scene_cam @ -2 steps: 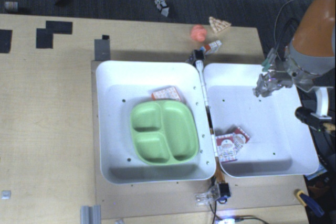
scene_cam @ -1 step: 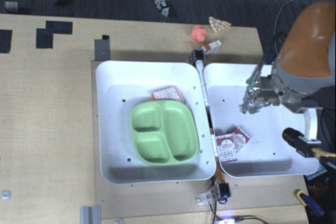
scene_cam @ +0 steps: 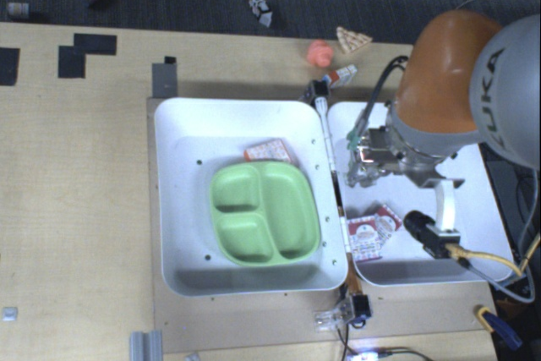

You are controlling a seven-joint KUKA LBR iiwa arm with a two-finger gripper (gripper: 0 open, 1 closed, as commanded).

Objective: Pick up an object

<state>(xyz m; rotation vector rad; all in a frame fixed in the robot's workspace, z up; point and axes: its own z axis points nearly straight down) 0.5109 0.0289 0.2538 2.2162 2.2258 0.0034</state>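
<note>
A green divided plate (scene_cam: 264,211) lies in the left bin (scene_cam: 182,182). Behind it a small red-and-white packet (scene_cam: 268,150) leans against the plate's far edge. In the right bin (scene_cam: 482,207) a red-and-white packet (scene_cam: 370,232) lies near the front left corner. My gripper (scene_cam: 365,171) hangs over the right bin's left side, just above and behind that packet. The wrist hides its fingertips.
On the bench behind the bins lie a pink ball (scene_cam: 319,54), a wedge-shaped toy slice (scene_cam: 352,39) and a small red-and-white tube (scene_cam: 341,77). The divider wall (scene_cam: 331,182) between the bins runs just left of my gripper.
</note>
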